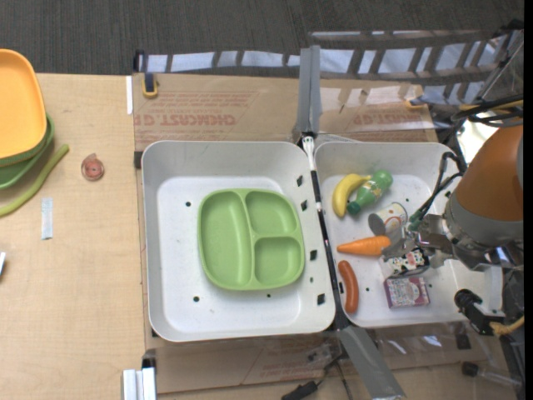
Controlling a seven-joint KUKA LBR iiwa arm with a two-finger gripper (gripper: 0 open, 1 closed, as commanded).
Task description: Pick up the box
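Looking down on the right bin (433, 161), I have the claw (406, 252) hanging low over the middle of it, with the box (407, 292) lying flat on the bin floor just below it in the picture, toward the near rim. That is the relation I care about: the box sits on the camera side of the claw, almost straight under its line and slightly nearer to me, so the move I expect to need is a short shift toward the near edge followed by a descent. The box looks close to square, pinkish, with its edges turned a little against the bin walls; I cannot pick out a clear long axis from this slant.

I cannot tell whether the claw is spread or closed, since dark hardware and a small black and white thing crowd that spot. Nothing of the box sits between its tips as far as I can see.

Clutter matters here. The carrot (364, 245) lies just left of the claw, pointing across the bin, and the sausage (348, 285) lies left of the box, near the divider. Both are apart from the box, so I judge a straight drop workable.
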